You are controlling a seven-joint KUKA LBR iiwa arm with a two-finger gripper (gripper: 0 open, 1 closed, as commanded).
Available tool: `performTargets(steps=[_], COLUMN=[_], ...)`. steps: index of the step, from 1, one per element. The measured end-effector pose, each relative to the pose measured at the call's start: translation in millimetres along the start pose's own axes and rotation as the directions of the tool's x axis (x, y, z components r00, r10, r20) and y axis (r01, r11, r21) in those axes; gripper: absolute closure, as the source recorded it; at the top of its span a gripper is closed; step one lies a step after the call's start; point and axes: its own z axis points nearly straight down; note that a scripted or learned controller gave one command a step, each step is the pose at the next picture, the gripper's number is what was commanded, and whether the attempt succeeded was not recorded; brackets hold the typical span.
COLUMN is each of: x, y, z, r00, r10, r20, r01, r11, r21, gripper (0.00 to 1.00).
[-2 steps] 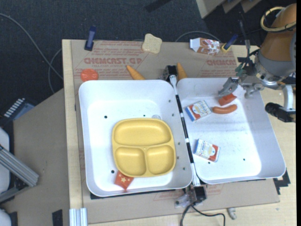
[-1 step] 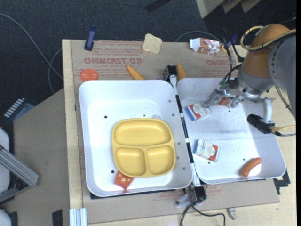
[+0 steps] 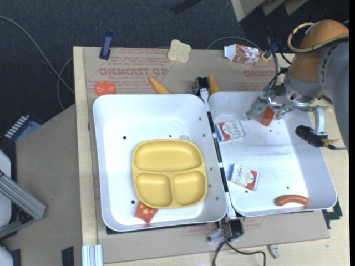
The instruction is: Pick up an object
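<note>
Two white bins, one yellow tray, three small cartons, one sausage, two carrots, one bread slice, one red star block and one orange disc are counted.

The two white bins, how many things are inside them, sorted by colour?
Yellow: 1, the divided plate in the left bin.
Red with a star: 1, the small piece beside that plate.
Red, white and blue: 2, the small cartons in the right bin.
Orange-red: 1, the sausage.
Total: 5
</note>
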Motion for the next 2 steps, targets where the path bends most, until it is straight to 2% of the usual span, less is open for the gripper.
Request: performTargets(steps=[1, 2], x=[0.3, 88.3], y=[1.0, -16.8], z=[-10.7, -101.7], r00=[1.000, 1.000], r10=[-0.001, -0.002], r20=[0.002, -0.002], r01=[0.001, 0.002], r11=[1.000, 1.000], r21=[-0.004, -0.003], gripper=[1.00, 1.00])
